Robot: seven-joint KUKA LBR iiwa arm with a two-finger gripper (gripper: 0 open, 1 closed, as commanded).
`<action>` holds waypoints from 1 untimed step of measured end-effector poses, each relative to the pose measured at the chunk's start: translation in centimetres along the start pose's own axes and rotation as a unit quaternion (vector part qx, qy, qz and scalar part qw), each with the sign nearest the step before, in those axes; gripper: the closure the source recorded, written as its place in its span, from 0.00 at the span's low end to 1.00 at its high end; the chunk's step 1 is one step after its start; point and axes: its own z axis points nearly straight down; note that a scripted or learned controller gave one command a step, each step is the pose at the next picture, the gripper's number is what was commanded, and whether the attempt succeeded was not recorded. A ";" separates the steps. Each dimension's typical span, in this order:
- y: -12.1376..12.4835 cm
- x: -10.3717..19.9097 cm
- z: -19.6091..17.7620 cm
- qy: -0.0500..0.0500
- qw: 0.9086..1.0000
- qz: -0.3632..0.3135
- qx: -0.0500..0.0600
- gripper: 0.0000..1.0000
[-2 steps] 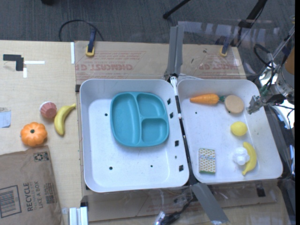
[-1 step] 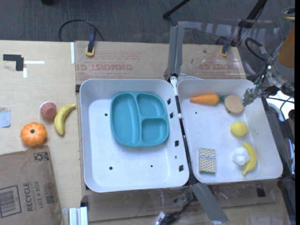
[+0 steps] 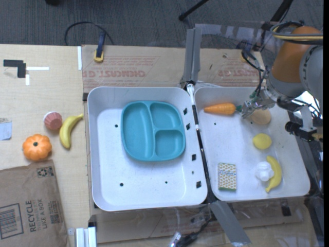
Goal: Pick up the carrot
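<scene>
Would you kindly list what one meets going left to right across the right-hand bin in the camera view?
Carrot → small patterned packet → gripper → yellow lemon-like fruit → banana. The beige round item and the white item are left out, since they overlap their neighbours.

My arm [image 3: 308, 68] is grey, a rounded casing with a broad orange band [image 3: 294, 55] above the wrist. Black cables, and a yellow one, loop around the band. My claw [image 3: 253, 106] is small and metallic, with dark fittings. A black bracket [image 3: 303, 122] juts beside my wrist.
</scene>
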 end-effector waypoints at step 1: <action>-1.4 1.9 -10.6 0.000 0.994 0.106 0.002 1.00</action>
